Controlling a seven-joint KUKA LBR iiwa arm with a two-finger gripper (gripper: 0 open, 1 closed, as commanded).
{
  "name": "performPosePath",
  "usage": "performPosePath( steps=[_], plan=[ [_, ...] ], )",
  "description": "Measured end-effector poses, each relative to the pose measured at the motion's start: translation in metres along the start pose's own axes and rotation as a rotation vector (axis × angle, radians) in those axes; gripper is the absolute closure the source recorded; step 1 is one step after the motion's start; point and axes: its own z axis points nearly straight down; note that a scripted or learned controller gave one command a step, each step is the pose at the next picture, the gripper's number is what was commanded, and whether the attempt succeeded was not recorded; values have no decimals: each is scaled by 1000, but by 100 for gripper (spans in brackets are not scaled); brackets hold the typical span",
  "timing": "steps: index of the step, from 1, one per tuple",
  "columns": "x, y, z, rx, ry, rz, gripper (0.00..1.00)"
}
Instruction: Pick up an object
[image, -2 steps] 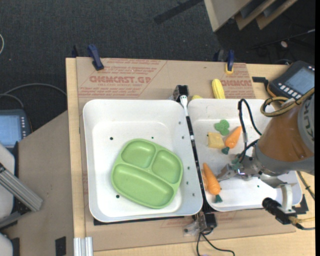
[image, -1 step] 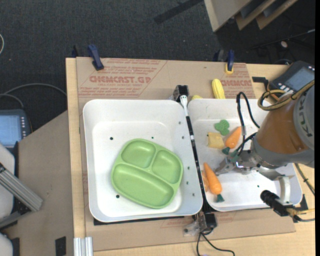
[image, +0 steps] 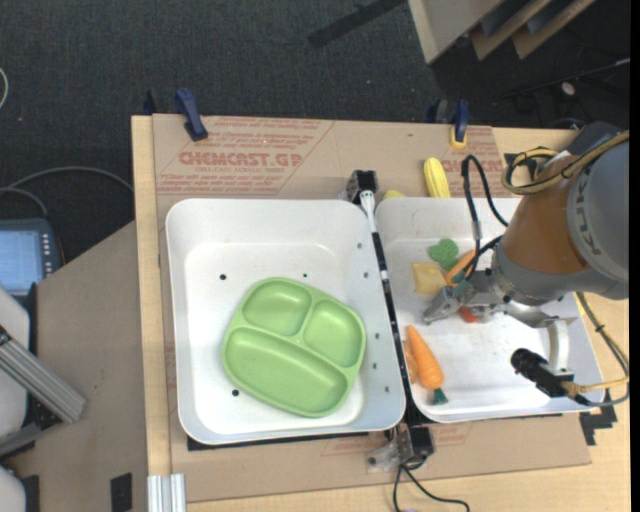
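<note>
Orange and smooth, the toy carrot (image: 424, 359) lies in the right bin (image: 500, 400), near its left wall. It looks like light, hard plastic, maybe a bit slippery. Pinching it across the fat middle seems best. The gripper (image: 455, 300) is low in the same bin, near a yellow piece (image: 430, 277) and a green piece (image: 443, 250). I cannot tell if it is apart or together. The green plate (image: 293, 346) sits in the left bin (image: 200, 240).

A robotics lab: a plywood bench (image: 250, 150) held by blue clamps (image: 190, 112), loose cables (image: 480, 190), dark carpet (image: 200, 50) around its edges
</note>
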Motion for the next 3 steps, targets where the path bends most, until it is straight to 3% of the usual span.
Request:
performPosePath(
  steps=[1, 2, 3],
  plan=[
    [4, 46, 0, -1, 0, 1, 0],
    [4, 45, -10, 1, 0, 1, 100],
    [65, 36, -120, -7, 3, -5, 100]
  ],
)
